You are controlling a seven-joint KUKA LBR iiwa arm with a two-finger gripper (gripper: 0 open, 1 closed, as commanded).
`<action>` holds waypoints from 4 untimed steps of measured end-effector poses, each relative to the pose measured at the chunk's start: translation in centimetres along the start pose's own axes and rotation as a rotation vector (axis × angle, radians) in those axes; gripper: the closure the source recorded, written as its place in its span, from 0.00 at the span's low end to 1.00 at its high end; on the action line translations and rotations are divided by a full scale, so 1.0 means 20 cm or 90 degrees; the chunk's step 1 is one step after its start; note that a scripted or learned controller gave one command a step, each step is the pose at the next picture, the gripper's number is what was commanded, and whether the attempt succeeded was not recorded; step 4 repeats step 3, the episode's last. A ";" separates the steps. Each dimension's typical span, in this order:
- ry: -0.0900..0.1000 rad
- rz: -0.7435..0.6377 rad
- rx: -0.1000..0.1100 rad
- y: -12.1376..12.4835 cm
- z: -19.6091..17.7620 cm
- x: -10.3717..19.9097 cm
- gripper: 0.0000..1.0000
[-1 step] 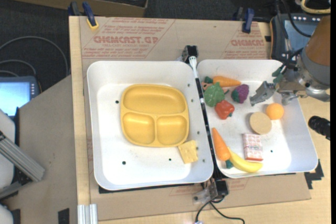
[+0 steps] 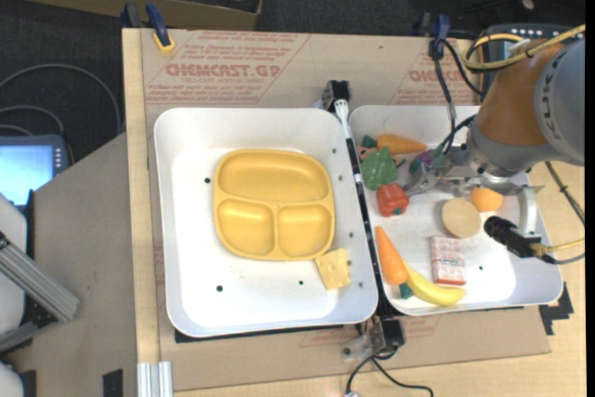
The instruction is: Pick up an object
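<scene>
While both bins are viewed from above at a slant, the scene is listed from left to right.

Left bin: a yellow divided plate is set near its middle; a pale yellow cheese wedge is laid just beside the plate's lower right corner.

Right bin: toy foods are scattered inside it.

Left part of right bin: a green pepper, a red pepper and a carrot are seen; a second carrot is placed near the top wall.

Lower edge: a banana is laid just beside the lower carrot's tip.

Middle: a red-and-white box is found below a round tan piece.

Arm: it is lowered over the right bin's upper right part.

Gripper: it is seen beside an orange piece; whether its fingers are spread or pressed together cannot be told.
</scene>
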State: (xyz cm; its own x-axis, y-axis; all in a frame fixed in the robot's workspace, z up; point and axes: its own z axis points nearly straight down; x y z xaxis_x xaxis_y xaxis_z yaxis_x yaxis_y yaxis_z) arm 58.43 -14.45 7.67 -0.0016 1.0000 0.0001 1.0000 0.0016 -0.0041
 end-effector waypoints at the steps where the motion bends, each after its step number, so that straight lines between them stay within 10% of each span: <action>1: 0.000 -0.002 -0.006 0.28 -0.04 0.22 0.00; 2: 0.000 0.000 -0.005 0.27 -0.10 0.21 1.00; 3: 0.001 -0.003 -0.007 0.20 -0.57 0.51 1.00; 4: 0.001 -0.003 -0.007 0.20 -0.57 0.51 1.00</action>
